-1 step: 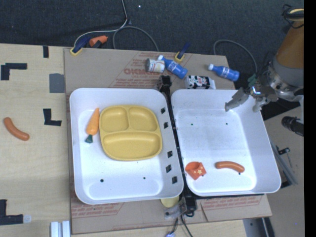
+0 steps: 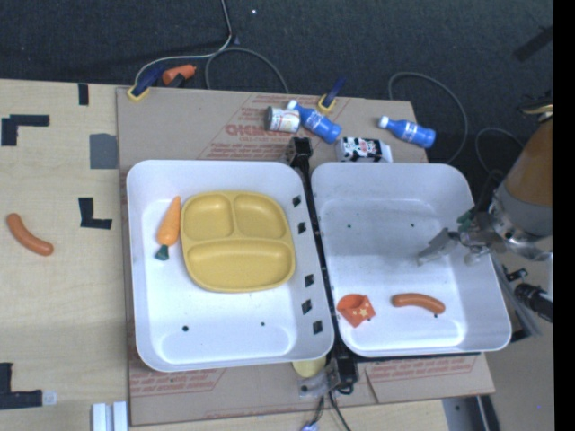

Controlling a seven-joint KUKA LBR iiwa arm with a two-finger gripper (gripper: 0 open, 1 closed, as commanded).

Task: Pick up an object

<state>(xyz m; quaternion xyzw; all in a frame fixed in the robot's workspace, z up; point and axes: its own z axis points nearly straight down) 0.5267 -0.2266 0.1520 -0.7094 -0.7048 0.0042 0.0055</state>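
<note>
The worktop fills the lower part of the frame, with a brown board lying on it under two white bins set side by side. The left bin sits left of centre and carries a yellow divided plate. A toy carrot lies just beside the plate's left edge, tip pointing down. The right bin sits right of centre. In its lower part lie a sausage and, to its left, a small orange-red piece; the two are apart.

The arm comes in at the right edge, above the right bin's right rim. Its pincer reaches over the middle right of that bin, above the sausage and clear of it. Whether the pincer is apart or together cannot be told.

Above the bins, on the board's upper edge, lie two blue bottles. Another sausage lies on the worktop at far left.
</note>
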